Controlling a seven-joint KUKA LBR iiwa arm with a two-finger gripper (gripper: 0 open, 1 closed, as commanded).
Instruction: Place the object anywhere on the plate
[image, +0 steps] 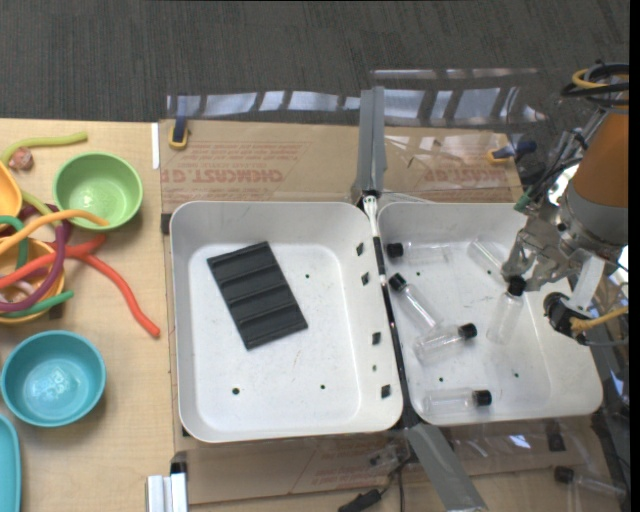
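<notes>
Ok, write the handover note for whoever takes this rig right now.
Gripper: over the right bin, at the capped end of a vial; whether it has a grip on it is unclear.
Plate: black, lying in the left bin, nothing on it.
Other vials: loose in the right bin.
Done: nothing placed yet.
Left: secure a vial, carry it left, set it on the plate.
</notes>
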